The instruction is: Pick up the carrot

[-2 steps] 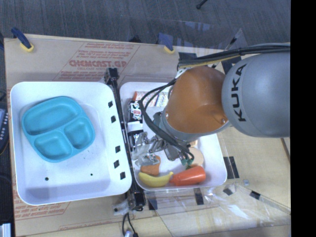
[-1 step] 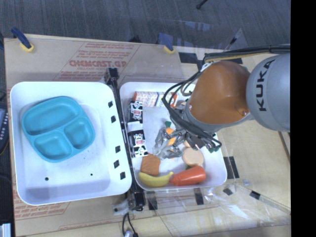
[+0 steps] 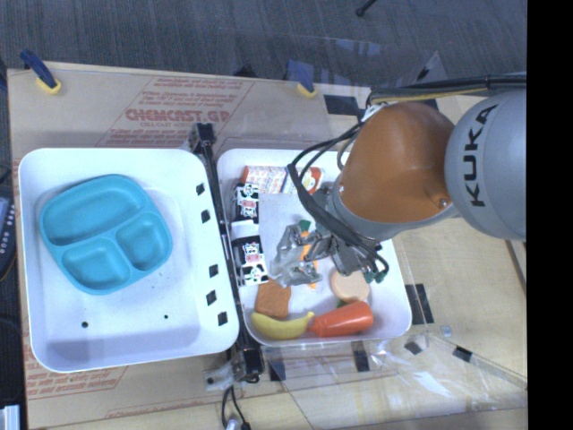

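You'll find the gripper (image 3: pixel 300 260) low in the right bin (image 3: pixel 394 322), its state impossible to read (arm (image 3: pixel 394 173) blocks much). The carrot (image 3: pixel 343 319) lies at its 5 o'clock, beside a banana (image 3: pixel 279 326).

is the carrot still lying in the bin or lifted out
Lying in the right bin: the carrot rests flat by the banana, the tool above it.

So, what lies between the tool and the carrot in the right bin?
In the camera view, a round beige bun-like piece lies between the tool and the carrot; it appears to touch the carrot's upper side.
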Robot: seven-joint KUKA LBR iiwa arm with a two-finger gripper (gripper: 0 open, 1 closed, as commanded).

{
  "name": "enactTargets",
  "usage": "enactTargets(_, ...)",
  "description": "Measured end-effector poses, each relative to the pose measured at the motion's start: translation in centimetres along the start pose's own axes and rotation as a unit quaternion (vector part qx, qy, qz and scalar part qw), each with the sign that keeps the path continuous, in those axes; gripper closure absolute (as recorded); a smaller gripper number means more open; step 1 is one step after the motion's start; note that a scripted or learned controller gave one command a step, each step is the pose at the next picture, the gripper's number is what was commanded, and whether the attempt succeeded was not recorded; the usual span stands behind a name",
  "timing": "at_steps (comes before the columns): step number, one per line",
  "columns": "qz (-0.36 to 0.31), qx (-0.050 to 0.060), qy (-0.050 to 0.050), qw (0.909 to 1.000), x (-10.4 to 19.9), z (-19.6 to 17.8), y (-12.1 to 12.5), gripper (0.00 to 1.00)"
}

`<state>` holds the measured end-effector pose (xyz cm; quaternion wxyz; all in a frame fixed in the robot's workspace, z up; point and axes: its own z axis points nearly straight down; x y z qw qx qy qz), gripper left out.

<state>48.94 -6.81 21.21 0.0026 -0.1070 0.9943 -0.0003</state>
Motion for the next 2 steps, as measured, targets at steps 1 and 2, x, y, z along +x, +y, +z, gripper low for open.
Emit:
enactTargets(1, 0.187, 0.001, 0.000, 0.9824, 0.2, -2.1, -1.0, 1.00)
enactTargets(2, 0.286, 0.000, 0.004, 0.9583, 1.1, 2.1, 0.9, 1.00)
